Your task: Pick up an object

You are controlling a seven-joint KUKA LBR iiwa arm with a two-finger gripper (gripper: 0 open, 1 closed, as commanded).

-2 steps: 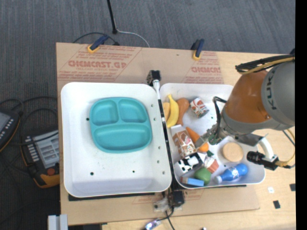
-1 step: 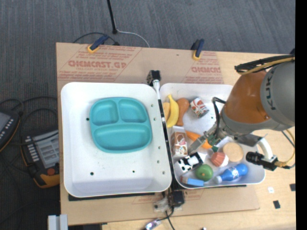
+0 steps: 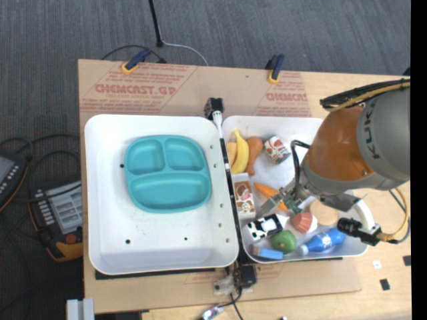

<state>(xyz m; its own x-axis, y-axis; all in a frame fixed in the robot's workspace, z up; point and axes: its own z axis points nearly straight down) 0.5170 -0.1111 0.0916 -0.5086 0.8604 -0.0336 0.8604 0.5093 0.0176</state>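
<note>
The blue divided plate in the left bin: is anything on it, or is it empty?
Empty. The blue divided plate lies flat in the left bin, and all three of its compartments show bare teal. The toys lie in the right bin.

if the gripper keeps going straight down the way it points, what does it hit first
Probably the small orange carrot lying on the right white bin's floor, just under the gripper; depth is hard to judge from this slanted view.

the brown cardboard sheet (image 3: 267, 89) under the bins has red letters, "chemcast gp", printed twice. the grey arm (image 3: 390, 135) shows part of "kuka".
</note>
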